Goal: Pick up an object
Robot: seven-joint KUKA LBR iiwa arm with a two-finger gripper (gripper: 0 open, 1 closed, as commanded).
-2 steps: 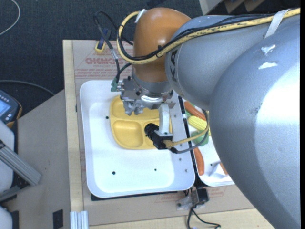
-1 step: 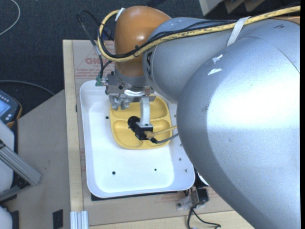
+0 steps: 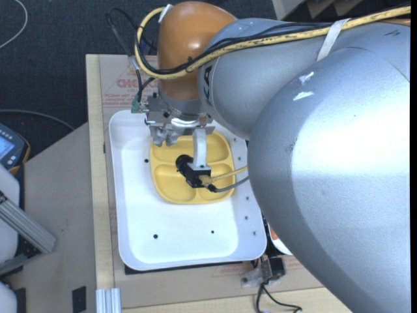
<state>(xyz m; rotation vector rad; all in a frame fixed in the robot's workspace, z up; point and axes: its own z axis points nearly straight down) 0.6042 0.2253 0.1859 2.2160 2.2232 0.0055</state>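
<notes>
A yellow divided plate [image 3: 167,180] lies in the far half of the left white bin [image 3: 176,240]. My gripper [image 3: 165,136] hangs under the orange wrist band, over the plate's far left rim, close to it or touching it. The wrist and the large grey arm cover the plate's far edge and its right side.
The grey arm fills the right of the view and hides the right bin. The near half of the left bin shows bare white floor with a few small dark dots. Cardboard bench surface [image 3: 99,109] borders the bin on the left and far sides.
</notes>
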